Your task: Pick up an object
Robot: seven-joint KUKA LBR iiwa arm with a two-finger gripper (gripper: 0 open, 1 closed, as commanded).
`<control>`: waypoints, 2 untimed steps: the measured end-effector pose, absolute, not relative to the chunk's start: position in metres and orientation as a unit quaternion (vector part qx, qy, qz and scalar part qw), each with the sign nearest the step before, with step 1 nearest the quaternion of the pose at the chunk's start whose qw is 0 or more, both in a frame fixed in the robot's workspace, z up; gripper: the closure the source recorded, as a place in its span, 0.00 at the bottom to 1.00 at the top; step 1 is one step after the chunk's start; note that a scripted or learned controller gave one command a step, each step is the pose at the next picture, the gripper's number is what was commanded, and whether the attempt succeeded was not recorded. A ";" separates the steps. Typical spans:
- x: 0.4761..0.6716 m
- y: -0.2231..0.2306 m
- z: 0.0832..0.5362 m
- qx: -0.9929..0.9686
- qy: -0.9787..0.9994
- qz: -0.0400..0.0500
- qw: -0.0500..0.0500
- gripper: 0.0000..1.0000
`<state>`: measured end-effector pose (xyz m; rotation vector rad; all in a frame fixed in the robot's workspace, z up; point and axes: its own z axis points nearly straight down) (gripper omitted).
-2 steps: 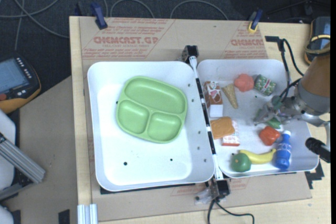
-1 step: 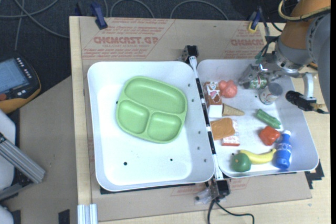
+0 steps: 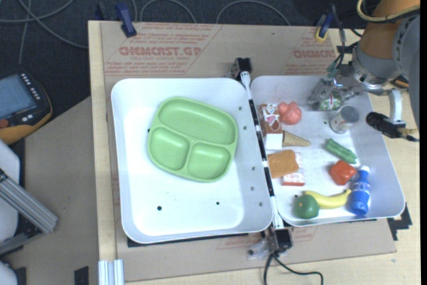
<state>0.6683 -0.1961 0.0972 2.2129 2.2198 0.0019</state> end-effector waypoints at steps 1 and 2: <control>0.577 -0.134 0.158 0.707 0.707 0.000 0.000 1.00; 0.623 -0.044 0.185 0.706 0.708 0.001 0.000 1.00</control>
